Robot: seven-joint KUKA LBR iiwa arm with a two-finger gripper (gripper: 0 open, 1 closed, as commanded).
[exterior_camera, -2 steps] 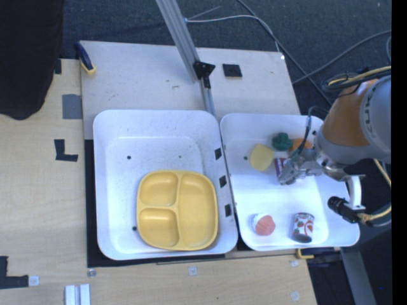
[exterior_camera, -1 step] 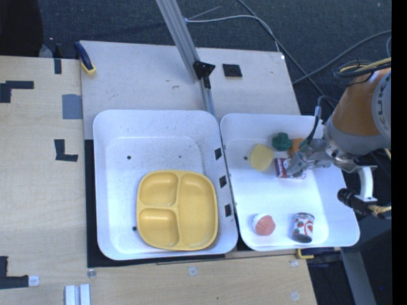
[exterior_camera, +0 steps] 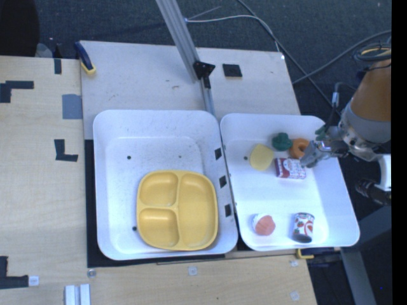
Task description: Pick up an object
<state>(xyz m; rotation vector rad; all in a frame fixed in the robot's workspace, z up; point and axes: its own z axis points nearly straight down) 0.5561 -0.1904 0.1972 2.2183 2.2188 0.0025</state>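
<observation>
Gripper (exterior_camera: 310, 155) low over the right bin (exterior_camera: 331, 199), reaching in from the right edge, orange-banded wrist behind it. Tip sits at the upper right corner of a small red-and-white packet (exterior_camera: 290, 168), touching or just above it; cannot tell which. Whether the fingers are spread or pressed together, I cannot tell: they merge into one dark-grey shape at this slant. Nothing visibly pinched.

Packet lies flat, long axis running roughly left-right across the bin, and extends leftward and slightly toward the near side from the tip. My guess: this is the target, and the coming move turns on a short shift left to centre over it before closing.

Crowding just above the packet: orange ring-shaped piece (exterior_camera: 299, 147) just beside the gripper on its left, dark green lumpy piece (exterior_camera: 281, 141) next to that, pale yellow rounded object (exterior_camera: 261, 157) just left of the packet. The orange ring looks most likely to get nudged or caught.

Well apart, at the near end of the bin: red-and-white round object (exterior_camera: 263, 224) and a small red-and-white can (exterior_camera: 303, 227).

Left bin (exterior_camera: 114, 170) holds a yellow divided plate (exterior_camera: 177, 210), far from the action. Table (exterior_camera: 38, 138) to the left with dark tape marks.
</observation>
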